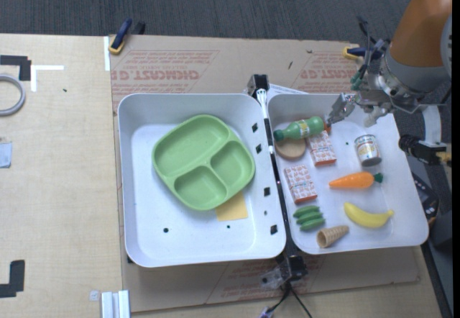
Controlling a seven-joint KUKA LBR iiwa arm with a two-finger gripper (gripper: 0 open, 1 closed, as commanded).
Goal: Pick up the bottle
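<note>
Tool (338, 109) near one green bottle (300, 129); grip state unclear. Two cartons (323, 151), one can (366, 149), one banana (368, 215).

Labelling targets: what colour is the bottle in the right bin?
Green plastic bottle with a red cap, lying on its side; clearest in the camera view.

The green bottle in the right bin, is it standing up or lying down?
Lying down: the green bottle rests lengthwise on the right bin floor.

The bottle (300, 129) is green, the plate (203, 161) light green, the carrot (352, 181) orange, the banana (368, 214) yellow, the bins (136, 187) white.
</note>
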